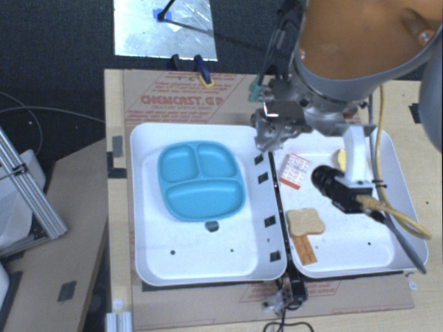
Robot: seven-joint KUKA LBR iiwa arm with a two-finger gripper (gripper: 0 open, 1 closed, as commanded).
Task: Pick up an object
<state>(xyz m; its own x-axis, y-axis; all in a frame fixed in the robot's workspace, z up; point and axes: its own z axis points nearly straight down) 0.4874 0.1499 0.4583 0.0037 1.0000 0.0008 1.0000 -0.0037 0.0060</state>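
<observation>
gripper (268, 138) sits at the back edge of the bins, right over the seam where the left bin (194, 254) meets the right bin (349, 244); can't tell from this angle whether it's spread or closed; nothing visibly in it, so I'd call the pick not yet made

candidates: red-and-white packet (295, 170) in the right bin near its back left corner, just beside the gripper, so the closest target; toast slice (305, 221) toward the front left corner of the same bin, with a brown stick (306, 250) touching its front edge; yellow piece (340, 159) near the back edge, partly hidden; the left bin carries a blue divided plate (201, 180) mid-bin and a small dark bit (212, 225) right at the plate's front rim

risks, my read:
- the gripper is over the rims, not over an object; a straight descent from here likely hits the bin walls at the seam; it needs a sideways shift first
- the packet looks flat and thin; a top-down pinch may skate over it and close on nothing
- the packet lies close to the left wall of its bin; little room on that side, so a wall strike is possible
- toast and stick touch; grabbing one may drag or flip the other
- the plate is wide and shallow; only its rim looks graspable, and it may tilt and slip
- the dark bit is tucked against the plate; the gripper may land on the plate instead
</observation>
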